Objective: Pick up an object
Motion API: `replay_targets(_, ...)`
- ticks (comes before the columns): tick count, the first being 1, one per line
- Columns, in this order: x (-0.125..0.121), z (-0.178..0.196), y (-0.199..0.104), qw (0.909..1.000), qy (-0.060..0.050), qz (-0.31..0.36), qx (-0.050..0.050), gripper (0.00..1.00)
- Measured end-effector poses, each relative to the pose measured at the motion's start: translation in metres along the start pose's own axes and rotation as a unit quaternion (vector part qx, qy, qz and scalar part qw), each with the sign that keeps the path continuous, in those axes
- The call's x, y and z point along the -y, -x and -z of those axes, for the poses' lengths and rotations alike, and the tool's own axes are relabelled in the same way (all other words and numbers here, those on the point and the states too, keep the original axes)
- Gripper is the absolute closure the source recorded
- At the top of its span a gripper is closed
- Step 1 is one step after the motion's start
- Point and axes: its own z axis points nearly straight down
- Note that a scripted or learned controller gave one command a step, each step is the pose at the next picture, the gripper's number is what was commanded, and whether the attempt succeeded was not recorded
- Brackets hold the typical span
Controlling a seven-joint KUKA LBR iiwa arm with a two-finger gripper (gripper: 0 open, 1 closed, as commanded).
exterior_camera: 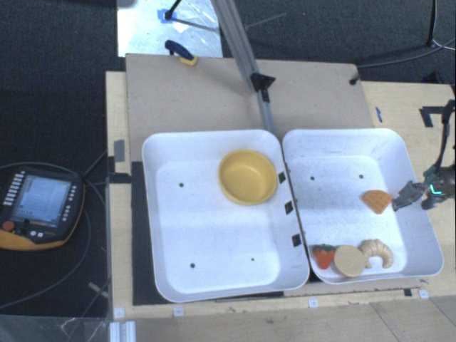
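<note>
— So, what is lying around the bins?

— A grey pole (242, 45) slants down from the top and ends just above where the two bins meet. A small yellow and blue clamp (180, 53) sits on the far edge of the brown board (214, 95). Off to the left, on the dark floor, lies a yellow control pad (37, 209) with a screen, and a cable runs from it.

— What is in the left bin (171, 262)?

— One yellow bowl (247, 177). It sits upright near the far right corner, close to the wall between the bins.

— And the right bin (335, 169)?

— Four small things. An orange wedge (376, 201) lies near the right wall. Along the near wall sit a red strawberry (324, 256), a round tan cookie (350, 261) and a pale croissant (377, 252). The cookie touches the strawberry on one side and the croissant on the other.

— Where is the gripper (403, 197)?

— It comes in from the right, over the right wall of that bin, low down. Its tip is just beside the orange wedge, on the wedge's right. A small green light glows behind it.

— Is it holding the wedge?

— I can't tell. The tip is dark and small, so I can't see if it is spread or pinched. The wedge looks like it lies on the bin floor.

— Is anything in its way?

— No. The other three things are well apart from it, down by the near wall of the surface.
</note>
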Motion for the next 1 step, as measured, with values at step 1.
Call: replay_targets(1, 0.0000, 0.0000, 0.0000, 1.0000, 0.000, 0.000, 0.000, 0.00)
